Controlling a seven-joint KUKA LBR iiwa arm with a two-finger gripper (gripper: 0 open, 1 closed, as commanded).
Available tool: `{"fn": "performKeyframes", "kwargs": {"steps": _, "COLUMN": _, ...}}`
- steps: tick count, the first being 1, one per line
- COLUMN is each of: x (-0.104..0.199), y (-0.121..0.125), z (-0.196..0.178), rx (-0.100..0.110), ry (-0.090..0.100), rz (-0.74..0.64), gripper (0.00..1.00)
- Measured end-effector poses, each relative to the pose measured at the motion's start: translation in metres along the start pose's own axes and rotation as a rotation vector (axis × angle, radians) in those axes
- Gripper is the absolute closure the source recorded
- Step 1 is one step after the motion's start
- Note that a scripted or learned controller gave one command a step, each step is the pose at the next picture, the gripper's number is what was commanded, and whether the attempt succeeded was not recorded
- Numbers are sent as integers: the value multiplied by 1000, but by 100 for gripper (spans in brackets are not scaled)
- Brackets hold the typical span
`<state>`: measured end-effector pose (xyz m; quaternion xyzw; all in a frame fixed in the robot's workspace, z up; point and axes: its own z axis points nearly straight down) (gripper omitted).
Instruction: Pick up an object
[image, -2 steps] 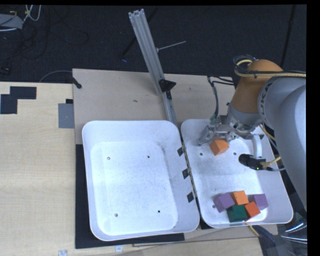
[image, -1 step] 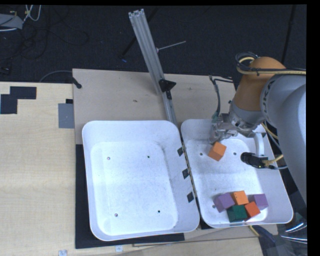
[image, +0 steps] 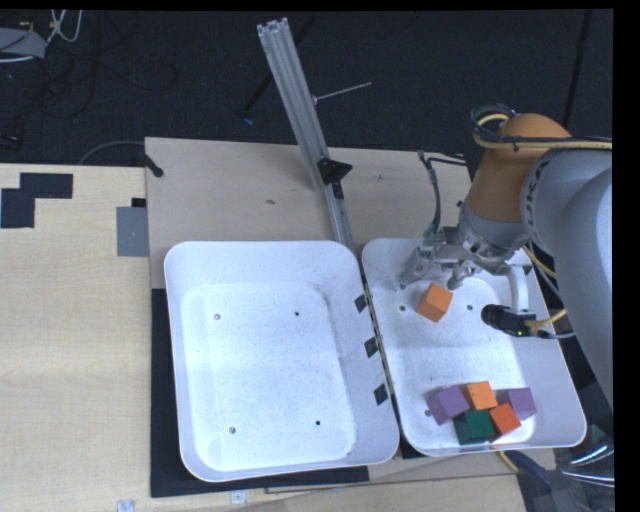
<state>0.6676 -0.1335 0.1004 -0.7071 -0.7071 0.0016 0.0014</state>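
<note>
Bins: two shallow white ones side by side on the surface (image: 230, 200), the left bin (image: 200, 270) and the right bin (image: 400, 400).
Blocks, total: six, all inside the right bin.
Orange blocks: three. One orange block (image: 434, 301) sits apart in the far half of the right bin; another orange one (image: 480, 394) and a redder one (image: 504, 418) belong to the near cluster.
Purple blocks: two, one purple block (image: 448, 403) on the cluster's left and a second (image: 520, 402) on its right.
Green blocks: one green block (image: 474, 427), at the cluster's near edge.
Cluster: five blocks packed together, touching or nearly so, in the near right part of the right bin.
Arm: grey with an orange band (image: 500, 180), reaching in from the right over the right bin's far end.
Pincer (image: 440, 275): directly above the lone orange block (its top edge meets the fingers). Whether it is clenched on the block or released, I cannot tell.
</note>
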Motion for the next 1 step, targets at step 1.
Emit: {"fn": "performKeyframes", "kwargs": {"steps": 1, "x": 19, "y": -25, "z": 10, "rx": -1, "ry": 0, "rz": 1, "gripper": 0}}
